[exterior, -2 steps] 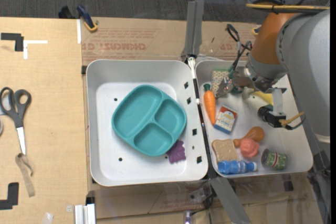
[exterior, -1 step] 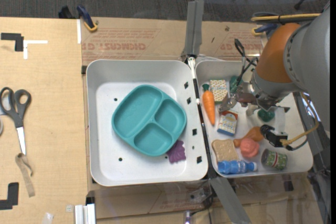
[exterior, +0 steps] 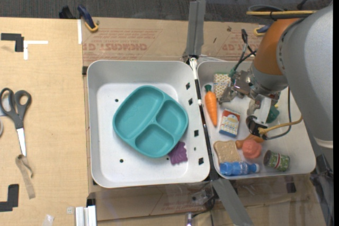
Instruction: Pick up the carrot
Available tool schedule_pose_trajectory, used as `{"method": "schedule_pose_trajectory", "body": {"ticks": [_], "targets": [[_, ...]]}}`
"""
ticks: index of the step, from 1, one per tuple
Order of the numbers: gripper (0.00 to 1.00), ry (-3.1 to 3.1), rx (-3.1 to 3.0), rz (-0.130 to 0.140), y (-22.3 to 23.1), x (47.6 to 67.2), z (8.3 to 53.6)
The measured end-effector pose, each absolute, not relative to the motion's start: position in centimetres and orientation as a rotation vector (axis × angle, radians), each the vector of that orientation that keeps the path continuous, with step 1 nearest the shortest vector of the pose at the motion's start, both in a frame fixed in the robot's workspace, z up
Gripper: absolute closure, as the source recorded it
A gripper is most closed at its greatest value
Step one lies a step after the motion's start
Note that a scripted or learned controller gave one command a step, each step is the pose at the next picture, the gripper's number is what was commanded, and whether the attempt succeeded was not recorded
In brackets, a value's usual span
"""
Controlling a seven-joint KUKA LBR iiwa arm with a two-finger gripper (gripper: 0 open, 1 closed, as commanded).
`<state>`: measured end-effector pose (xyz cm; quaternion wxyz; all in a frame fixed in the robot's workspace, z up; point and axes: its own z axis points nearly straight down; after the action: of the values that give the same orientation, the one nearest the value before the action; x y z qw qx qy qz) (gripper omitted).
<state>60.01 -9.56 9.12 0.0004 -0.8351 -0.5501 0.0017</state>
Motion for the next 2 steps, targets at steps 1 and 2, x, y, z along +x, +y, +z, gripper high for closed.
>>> {"method": "schedule_pose_trajectory", "body": {"ticks": [1, 2], "targets": [[0.00, -1.549, -2.732, 0.005, -9.28, 60.05, 9.14], [0.00, -1.083, -2.948, 0.006, -9.46, 59.69, 9.16]]}}
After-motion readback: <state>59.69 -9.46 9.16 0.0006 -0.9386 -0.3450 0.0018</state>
